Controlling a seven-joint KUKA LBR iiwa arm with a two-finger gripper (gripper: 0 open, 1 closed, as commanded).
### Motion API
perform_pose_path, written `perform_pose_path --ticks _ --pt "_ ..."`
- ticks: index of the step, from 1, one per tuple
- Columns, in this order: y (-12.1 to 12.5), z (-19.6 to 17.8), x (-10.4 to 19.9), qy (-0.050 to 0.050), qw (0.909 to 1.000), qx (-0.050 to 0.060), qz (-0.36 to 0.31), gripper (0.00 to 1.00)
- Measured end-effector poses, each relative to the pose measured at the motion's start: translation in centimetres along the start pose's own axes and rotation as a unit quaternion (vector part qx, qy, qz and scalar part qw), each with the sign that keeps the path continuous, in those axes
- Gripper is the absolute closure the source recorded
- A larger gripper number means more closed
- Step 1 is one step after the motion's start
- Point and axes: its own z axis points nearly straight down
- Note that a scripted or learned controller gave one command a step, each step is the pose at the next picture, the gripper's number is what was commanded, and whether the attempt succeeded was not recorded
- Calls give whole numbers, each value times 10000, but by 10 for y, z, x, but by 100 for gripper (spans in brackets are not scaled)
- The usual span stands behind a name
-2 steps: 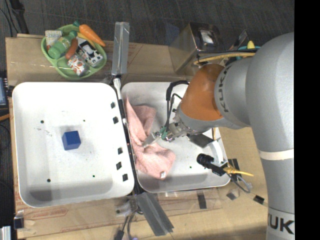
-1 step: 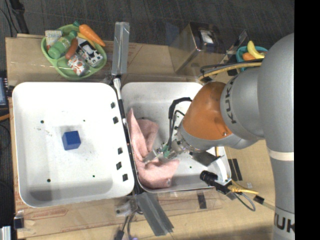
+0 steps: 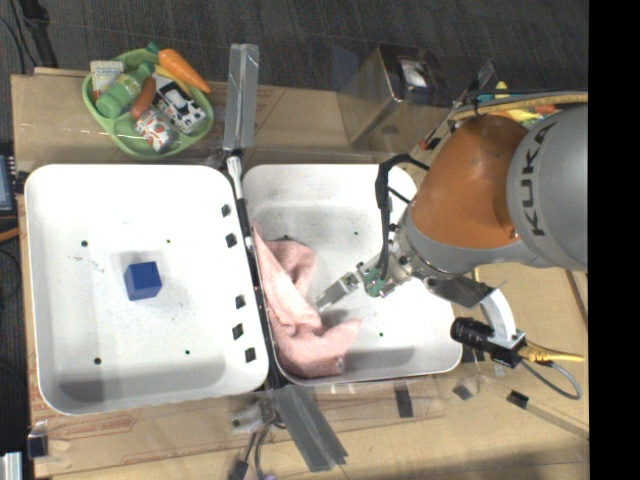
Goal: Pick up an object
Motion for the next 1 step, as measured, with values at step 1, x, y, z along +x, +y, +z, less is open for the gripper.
perform_pose_path --ticks 1 --pt "70 124 -32 11 9996 27 292 0"
